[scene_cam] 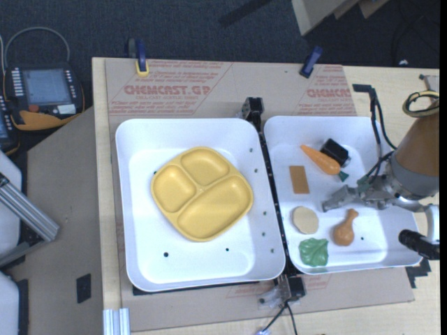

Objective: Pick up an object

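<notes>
The gripper [335,202] hangs low in the right bin [279,208], between the carrot [320,158] and the drumstick [344,228]; whether it is open cannot be told. A cracker [299,179], cookie [305,220] and lettuce [313,251] lie nearby, and a yellow plate [202,192] fills the left bin [133,187].

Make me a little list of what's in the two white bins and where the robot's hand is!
left bin: yellow divided plate
right bin: carrot, black block, brown slab, round cookie, drumstick, green leaf
end effector: low over the right bin, between the carrot and the drumstick
held: nothing seen between its fingers
</notes>
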You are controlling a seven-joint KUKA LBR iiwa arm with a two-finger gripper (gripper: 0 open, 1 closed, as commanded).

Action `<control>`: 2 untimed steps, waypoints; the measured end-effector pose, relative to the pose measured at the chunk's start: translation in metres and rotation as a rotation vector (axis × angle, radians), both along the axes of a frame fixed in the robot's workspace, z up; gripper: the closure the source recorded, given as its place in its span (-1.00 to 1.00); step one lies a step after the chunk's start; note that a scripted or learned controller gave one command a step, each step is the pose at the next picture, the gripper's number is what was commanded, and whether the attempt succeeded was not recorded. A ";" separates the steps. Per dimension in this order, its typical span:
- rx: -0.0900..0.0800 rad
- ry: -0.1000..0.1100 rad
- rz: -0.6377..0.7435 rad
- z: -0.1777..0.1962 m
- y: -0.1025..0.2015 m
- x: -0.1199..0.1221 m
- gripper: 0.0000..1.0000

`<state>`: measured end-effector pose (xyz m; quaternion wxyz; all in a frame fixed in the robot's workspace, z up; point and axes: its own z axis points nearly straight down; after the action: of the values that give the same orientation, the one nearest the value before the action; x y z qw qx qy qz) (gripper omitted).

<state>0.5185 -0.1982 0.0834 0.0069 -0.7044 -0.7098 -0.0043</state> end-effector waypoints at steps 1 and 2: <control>-0.011 -0.004 -0.003 0.011 -0.004 -0.001 1.00; -0.019 -0.010 -0.006 0.061 -0.005 0.010 1.00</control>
<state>0.5289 -0.2035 0.1445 -0.0034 -0.7066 -0.7076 -0.0010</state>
